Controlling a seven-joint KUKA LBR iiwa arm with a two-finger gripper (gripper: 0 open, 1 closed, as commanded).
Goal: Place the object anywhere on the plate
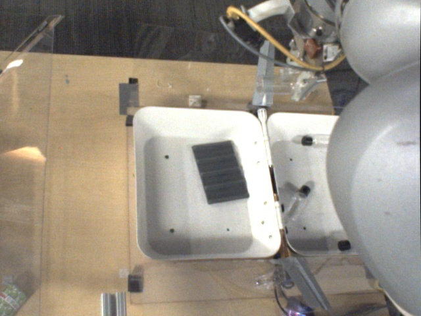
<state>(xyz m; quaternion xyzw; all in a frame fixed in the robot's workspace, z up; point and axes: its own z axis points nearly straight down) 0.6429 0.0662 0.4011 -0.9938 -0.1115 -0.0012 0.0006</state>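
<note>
The left white bin sits in the middle of the frame, and a dark ribbed plate lies flat on its floor, tilted slightly, upper right of the bin's centre. Bare white floor surrounds the plate on every side, widest toward the lower left; its right edge comes nearest the bin's right wall without touching it. The right white bin abuts the left one along a shared rim near the frame's centre right. In it lie small clear objects with dark caps: one near the upper wall, one close to the left wall, and a dark cap near the lower edge. Which of them is the task's object I cannot tell. The grey arm covers the right part of that bin and most of the frame's right side. The gripper hangs at the upper right, above the bench beyond the bins' far rims; whether it is parted or closed cannot be told, and nothing is visibly held. The wooden bench lies open at the left.
</note>
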